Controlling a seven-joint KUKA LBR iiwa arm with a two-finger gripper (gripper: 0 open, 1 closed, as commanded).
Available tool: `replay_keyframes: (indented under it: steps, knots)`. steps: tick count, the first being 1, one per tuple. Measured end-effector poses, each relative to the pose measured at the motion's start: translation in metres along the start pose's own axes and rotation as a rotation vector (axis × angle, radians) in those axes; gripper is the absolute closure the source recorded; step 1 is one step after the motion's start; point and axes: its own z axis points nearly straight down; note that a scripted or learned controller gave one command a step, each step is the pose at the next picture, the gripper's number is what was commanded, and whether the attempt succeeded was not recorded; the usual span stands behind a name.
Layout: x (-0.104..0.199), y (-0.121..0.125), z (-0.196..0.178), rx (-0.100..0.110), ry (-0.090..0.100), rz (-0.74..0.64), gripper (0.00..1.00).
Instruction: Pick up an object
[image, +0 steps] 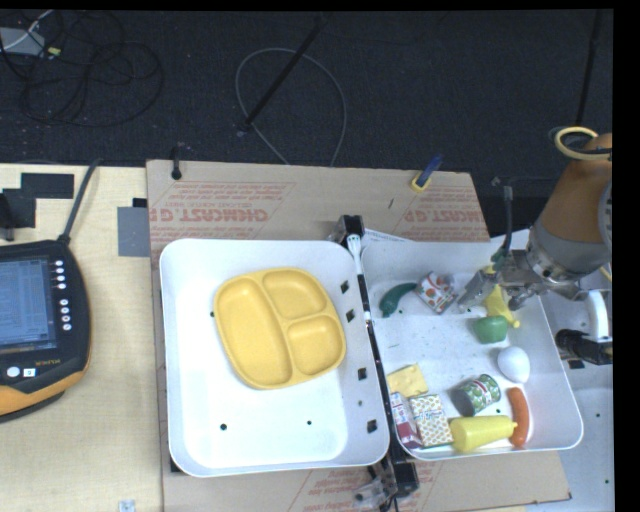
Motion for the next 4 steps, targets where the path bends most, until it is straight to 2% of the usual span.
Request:
replay_keyframes:
  steps: [1, 2, 3, 4]
  knots:
    - [0.030, 0.028, 0.031, 0.036, 0.005, -0.002, 0.00]
    - [0.096, 0.027, -0.022, -0.005, 0.000, 0.001, 0.00]
    - [0.129, -0.006, 0.039, 0.005, 0.002, 0.003, 0.00]
    - [0.127, -0.016, 0.049, 0.000, -0.001, 0.006, 0.00]
